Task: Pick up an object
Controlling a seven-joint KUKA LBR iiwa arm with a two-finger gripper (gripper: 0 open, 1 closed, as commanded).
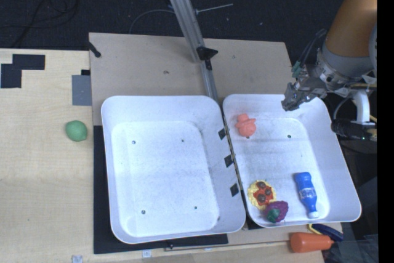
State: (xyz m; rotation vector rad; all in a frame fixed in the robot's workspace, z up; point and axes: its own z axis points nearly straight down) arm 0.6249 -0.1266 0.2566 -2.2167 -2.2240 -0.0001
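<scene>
Over the far right corner of the right shallow white bin (335, 151) hangs the dark two-finger claw (293, 100); its opening cannot be made out, and nothing shows in it. The grey, orange-banded arm (351, 28) slants in from the right, partly cut off. A small pink toy (246, 125) lies near.
</scene>
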